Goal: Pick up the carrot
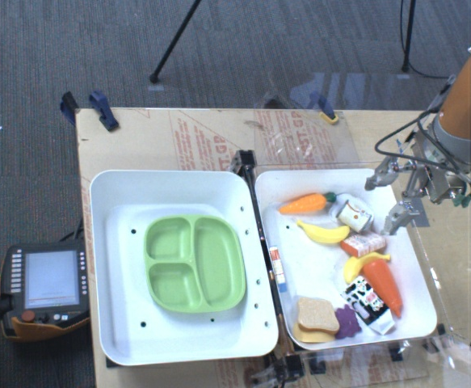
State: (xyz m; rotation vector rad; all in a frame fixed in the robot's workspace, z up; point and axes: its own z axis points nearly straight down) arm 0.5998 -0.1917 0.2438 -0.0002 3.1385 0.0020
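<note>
Claw (400,199) wide open, above right bin (426,285)

Floor (25,47) is dark grey carpet w/ a fine ribbed texture, filling the view from 9 o'clock round to 1 o'clock. Bench top (187,136) is tan board w/ faded red print, sitting at center. Two thin black stand legs on the carpet: one slanted (178,31) at 12 o'clock, one near-vertical (410,27) at 1 o'clock. Blue clamps (102,110) grip the bench edge at 10 o'clock. Handheld control pendant (48,289) w/ pale screen lies on the floor at 8 o'clock. Lighting even, soft.
</note>
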